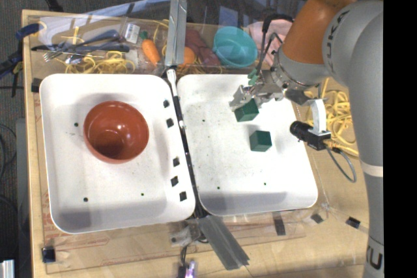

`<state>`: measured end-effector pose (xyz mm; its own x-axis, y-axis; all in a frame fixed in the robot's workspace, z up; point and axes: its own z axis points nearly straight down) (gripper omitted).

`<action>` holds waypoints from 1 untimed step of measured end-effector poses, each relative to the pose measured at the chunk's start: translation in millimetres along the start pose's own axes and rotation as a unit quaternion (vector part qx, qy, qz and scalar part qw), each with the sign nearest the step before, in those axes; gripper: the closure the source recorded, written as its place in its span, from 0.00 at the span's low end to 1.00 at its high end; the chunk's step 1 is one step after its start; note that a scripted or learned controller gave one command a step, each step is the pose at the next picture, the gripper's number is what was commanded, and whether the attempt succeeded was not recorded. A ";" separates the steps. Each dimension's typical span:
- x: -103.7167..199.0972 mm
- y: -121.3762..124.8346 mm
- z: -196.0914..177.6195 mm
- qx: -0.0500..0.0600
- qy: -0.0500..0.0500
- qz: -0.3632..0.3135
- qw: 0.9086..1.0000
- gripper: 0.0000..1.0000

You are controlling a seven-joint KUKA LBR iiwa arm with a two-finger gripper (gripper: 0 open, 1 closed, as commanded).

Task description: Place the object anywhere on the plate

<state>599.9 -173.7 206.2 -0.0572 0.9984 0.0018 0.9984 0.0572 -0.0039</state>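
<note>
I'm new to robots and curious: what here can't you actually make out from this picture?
- Gripper: it is over one green block; a grasp is unclear because the fingers blur together.
- Second green block: its far faces are hidden.
- Red bowl: its underside is hidden.
- Clutter behind the bins: too tangled to identify.

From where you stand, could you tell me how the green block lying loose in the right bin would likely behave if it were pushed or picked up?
The green block looks flat-faced and squat, so it would probably slide across the right bin rather than roll or tip. It seems rigid, likely keeping its shape when squeezed. Being small, it is probably light.
</note>
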 end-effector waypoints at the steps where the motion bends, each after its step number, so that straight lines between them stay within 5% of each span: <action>1: 87.3 12.7 -84.9 -0.001 -0.001 -0.043 0.999 1.00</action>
<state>608.0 -85.9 291.2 -0.1418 0.9899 0.0010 0.9899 0.1418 -0.0019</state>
